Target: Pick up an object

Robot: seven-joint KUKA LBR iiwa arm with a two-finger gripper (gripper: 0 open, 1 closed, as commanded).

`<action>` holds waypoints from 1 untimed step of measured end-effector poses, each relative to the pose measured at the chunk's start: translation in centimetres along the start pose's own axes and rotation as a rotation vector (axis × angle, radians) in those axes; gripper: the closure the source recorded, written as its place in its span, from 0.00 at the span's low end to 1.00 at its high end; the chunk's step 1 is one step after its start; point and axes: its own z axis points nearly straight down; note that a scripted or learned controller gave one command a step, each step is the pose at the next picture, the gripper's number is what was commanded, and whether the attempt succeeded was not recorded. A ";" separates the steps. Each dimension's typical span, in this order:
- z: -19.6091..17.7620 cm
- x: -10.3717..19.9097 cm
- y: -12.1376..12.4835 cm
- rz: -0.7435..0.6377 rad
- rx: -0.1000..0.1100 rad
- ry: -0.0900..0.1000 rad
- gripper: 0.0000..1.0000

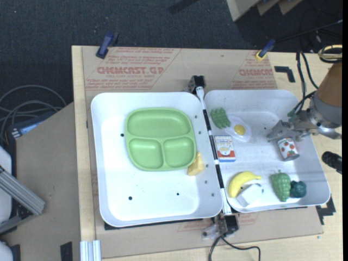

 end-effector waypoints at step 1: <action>3.1 0.5 -0.5 -0.004 0.001 0.010 0.00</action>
